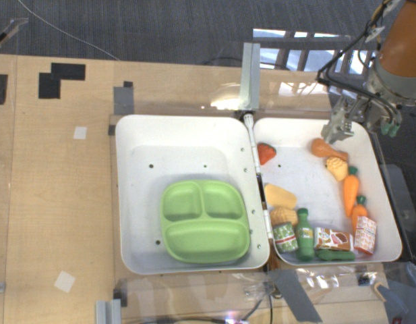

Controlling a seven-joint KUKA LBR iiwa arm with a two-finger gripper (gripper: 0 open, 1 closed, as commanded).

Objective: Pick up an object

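1. In the camera view we saw the arm (pixel 402 46) reaching in from three o'clock, its orange band above the wrist, with the gripper (pixel 337 132) hanging over the far part of the right bin (pixel 390 248).
2. We could not tell how the gripper's jaws stood; they blurred into the grey metal.
3. Just below the gripper, at about six o'clock from it, lay a brown drumstick-like toy (pixel 327 149), very close to the tip; we could not tell whether they touched.
4. At five o'clock from that toy sat a pale yellow piece (pixel 337 169), then a carrot (pixel 350 190) running on toward six o'clock.
5. A red piece (pixel 266 154) lay at the bin's ten o'clock, near the divider.
6. Along the near edge we counted a yellow wedge (pixel 280 196), a green bottle (pixel 304 233), a small can (pixel 284 237) and a red-and-white carton (pixel 365 235).
7. The left bin (pixel 137 181) held a green divided tray (pixel 205 221) toward its five o'clock.
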